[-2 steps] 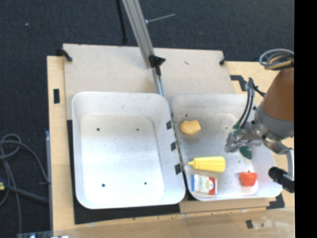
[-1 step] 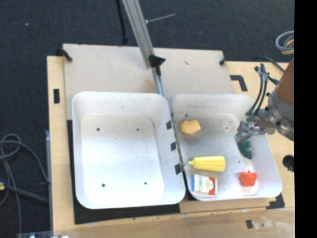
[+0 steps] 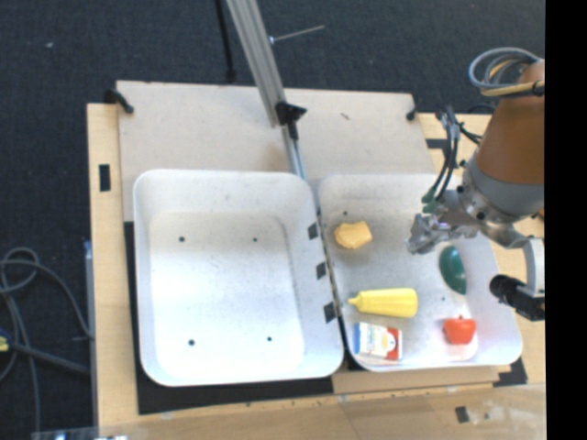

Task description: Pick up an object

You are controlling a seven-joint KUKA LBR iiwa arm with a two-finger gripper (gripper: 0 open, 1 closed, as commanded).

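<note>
The right bin (image 3: 385,195) holds a pale yellow lump (image 3: 353,236) near its left wall, a yellow squeeze bottle (image 3: 385,302) lying on its side, a small red-and-white carton (image 3: 377,342) at the front, a red piece (image 3: 459,329) at the front right and a dark green piece (image 3: 452,269) on the right. My gripper (image 3: 426,237) hangs over the right bin's middle, just left of and above the green piece and right of the yellow lump. Nothing shows between its fingers.
The left bin (image 3: 229,273) lies beside the right one, separated by a ridge with black clips (image 3: 323,269). A slanted metal pole (image 3: 261,53) rises behind the bins. Cables (image 3: 451,154) hang off the arm at the right.
</note>
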